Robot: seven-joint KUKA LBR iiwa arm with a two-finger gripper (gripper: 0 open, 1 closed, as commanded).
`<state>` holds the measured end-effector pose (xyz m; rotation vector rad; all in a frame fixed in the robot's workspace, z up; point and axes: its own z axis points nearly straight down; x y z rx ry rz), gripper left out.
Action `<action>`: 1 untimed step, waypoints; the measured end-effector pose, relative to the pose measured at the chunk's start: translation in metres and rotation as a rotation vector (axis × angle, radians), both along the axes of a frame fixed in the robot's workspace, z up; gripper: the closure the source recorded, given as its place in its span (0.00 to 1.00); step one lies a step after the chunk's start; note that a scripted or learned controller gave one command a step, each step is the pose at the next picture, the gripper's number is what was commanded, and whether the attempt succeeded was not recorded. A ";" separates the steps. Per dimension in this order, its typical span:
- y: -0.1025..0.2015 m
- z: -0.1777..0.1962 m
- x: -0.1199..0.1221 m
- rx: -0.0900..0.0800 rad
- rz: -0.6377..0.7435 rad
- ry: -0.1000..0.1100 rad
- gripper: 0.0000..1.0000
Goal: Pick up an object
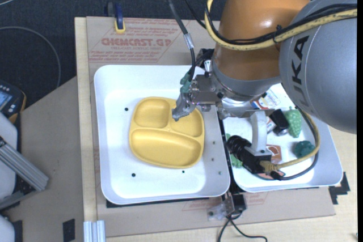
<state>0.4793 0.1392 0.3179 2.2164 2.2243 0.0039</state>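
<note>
Left bin [108, 139] holds a yellow divided plate [166, 133], lying flat: likely light, rigid, smooth plastic; its raised rim offers the best purchase. The gripper [180, 110] sits at its upper right edge; closure cannot be determined.

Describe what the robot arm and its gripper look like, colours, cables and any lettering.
The arm is bulky and grey, with a glossy orange band above the wrist and dark lettering on the grey shell. Yellow and black cables loop around the orange part. The gripper is small, grey metal, with thin black wires running to it.
</note>
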 end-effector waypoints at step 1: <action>0.017 -0.067 -0.002 -0.002 -0.003 0.012 1.00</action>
